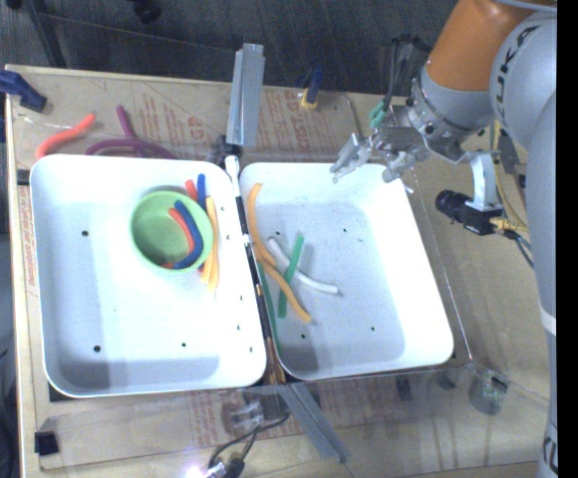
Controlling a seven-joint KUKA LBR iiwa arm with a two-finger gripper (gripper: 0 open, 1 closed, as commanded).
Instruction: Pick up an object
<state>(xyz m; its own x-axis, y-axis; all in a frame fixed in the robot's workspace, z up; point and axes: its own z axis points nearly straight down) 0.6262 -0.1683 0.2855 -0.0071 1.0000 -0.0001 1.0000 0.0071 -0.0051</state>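
Observation:
My gripper hangs over the far edge of the right bin, its two fingers spread apart with nothing between them. Below and left of it, in the right bin's left half, lie several thin sticks: a long orange one, a green one and a white one, crossing each other. The left bin holds a green bowl with red, blue and yellow-orange sticks draped over its right rim.
A grey metal bar stands at the back between the bins. Orange and purple cords lie on the bench behind the left bin. The right half of the right bin is bare white floor.

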